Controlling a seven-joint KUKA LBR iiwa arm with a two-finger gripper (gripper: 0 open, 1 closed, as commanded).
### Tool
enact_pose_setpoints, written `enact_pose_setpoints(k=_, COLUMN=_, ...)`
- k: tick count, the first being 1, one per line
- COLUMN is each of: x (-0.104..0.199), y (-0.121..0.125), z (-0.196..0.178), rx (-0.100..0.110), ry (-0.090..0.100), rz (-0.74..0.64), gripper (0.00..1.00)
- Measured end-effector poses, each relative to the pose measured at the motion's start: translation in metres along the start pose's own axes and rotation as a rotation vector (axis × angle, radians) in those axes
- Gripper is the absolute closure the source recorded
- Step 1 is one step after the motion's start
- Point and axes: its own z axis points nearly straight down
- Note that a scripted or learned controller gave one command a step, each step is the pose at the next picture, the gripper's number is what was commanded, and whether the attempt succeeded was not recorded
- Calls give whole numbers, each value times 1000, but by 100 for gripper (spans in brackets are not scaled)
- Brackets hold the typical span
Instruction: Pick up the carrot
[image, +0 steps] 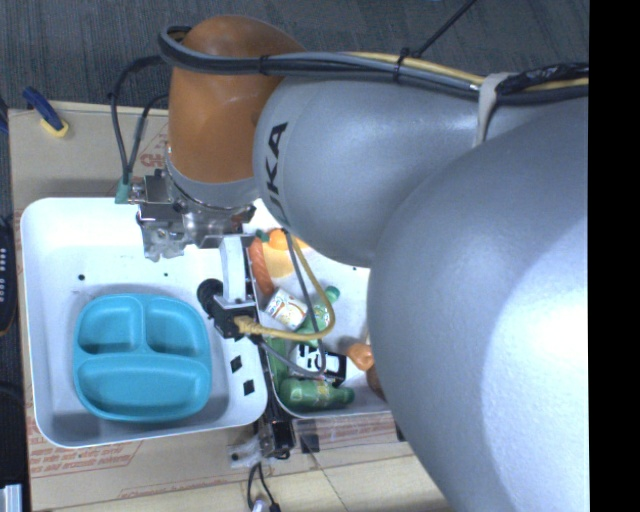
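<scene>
The carrot (259, 264) is an orange, elongated thing lying at the far left end of the right bin (268, 385), partly under the arm. My gripper (165, 232) hangs over the far part of the left bin (50, 250), to the left of the carrot and apart from it. Nothing shows beneath the gripper but the white bin floor. The big grey arm hides most of the right bin.
A blue divided plate (143, 354) lies in the near half of the left bin. In the right bin, beside the carrot, I see a small white-labelled can (286, 311), a green item (318, 393) and another orange piece (360, 353) at the arm's edge.
</scene>
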Motion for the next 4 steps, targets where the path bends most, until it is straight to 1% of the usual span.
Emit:
enact_pose_setpoints(k=1, x=29, y=77, z=-121, rx=-9, ry=5, rz=75, gripper=100)
enact_pose_setpoints(k=2, x=-20, y=99, z=-96, rx=8, ry=-2, rz=466, gripper=100)
enact_pose_setpoints(k=3, x=9, y=32, z=-62, rx=9, ry=-2, rz=673, gripper=100)
enact_pose_setpoints(k=4, x=-20, y=86, z=-109, rx=-1, ry=0, rz=884, gripper=100)
